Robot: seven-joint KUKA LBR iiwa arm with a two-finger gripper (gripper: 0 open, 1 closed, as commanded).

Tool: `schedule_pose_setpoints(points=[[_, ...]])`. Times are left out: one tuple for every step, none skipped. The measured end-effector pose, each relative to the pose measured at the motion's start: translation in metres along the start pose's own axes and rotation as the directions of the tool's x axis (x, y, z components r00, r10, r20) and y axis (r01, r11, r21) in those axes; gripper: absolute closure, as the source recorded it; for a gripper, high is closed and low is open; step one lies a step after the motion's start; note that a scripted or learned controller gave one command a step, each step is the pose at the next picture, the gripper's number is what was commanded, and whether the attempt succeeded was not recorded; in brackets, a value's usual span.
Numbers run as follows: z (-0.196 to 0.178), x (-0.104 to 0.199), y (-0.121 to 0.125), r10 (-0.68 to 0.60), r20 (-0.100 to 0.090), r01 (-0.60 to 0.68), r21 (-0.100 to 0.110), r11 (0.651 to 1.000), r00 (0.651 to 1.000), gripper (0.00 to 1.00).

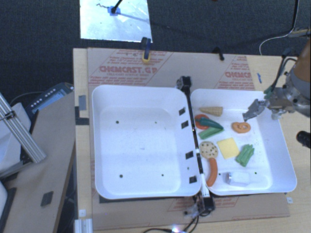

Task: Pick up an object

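1. Fingers of the grey two-finger gripper (253, 110) hang just above and to the right of the round orange ring-shaped toy (240, 127); whether they are spread or pressed together I cannot tell, and nothing shows between them.
2. Judging by this, no object is lifted yet; the descent, grasp and lift are all left.
3. Left of the ring lie a tan wedge (211, 111) and a red-and-green pepper-like toy (208, 124).
4. Below the ring sit a flat yellow square (228, 148) and a green bundle (245, 154), near enough to crowd a grasp.
5. Farther left of the ring, the shallow white left bin (104, 101).
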State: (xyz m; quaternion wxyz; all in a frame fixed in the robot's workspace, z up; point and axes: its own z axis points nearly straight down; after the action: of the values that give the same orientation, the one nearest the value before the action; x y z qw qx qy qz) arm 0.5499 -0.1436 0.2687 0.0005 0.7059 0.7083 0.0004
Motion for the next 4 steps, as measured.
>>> schedule_pose_setpoints(points=[[0.067, 0.072, 0.045, -0.008, -0.003, 0.008, 0.002, 1.000, 1.000, 0.00], [0.086, 0.115, -0.031, -0.003, -0.003, 0.003, 0.008, 1.000, 1.000, 0.00], [0.073, 0.113, -0.027, 0.000, 0.000, 0.000, -0.003, 1.000, 1.000, 1.00], [0.084, 0.161, 0.025, -0.007, -0.001, 0.007, -0.003, 1.000, 1.000, 1.00]])
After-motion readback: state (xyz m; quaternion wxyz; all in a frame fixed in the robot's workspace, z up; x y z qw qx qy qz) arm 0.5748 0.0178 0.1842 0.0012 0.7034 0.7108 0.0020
